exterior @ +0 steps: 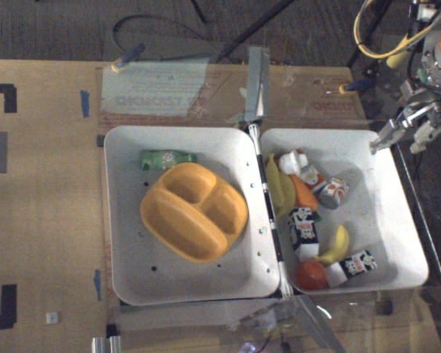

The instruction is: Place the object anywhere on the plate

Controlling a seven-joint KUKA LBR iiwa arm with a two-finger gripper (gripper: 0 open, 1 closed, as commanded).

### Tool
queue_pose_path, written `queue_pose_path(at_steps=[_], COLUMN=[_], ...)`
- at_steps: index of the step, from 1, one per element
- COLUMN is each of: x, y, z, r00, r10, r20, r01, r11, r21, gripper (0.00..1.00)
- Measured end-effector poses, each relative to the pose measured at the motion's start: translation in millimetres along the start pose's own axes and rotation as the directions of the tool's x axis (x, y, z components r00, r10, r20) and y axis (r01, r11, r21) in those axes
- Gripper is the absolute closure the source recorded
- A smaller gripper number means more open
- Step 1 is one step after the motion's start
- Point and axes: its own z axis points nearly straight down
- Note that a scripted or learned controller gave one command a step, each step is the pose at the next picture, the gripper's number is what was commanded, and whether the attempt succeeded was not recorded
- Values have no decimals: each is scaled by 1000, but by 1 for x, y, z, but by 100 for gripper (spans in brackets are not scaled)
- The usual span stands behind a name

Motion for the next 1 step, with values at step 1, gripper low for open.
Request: queue_pose_path(at_steps=[1], x=[-5], y=[-12], z=[-109], r00=[1000], r10=[22], r20=[-1], r01=[-22], r11=[1000], r21=[6], gripper=[0])
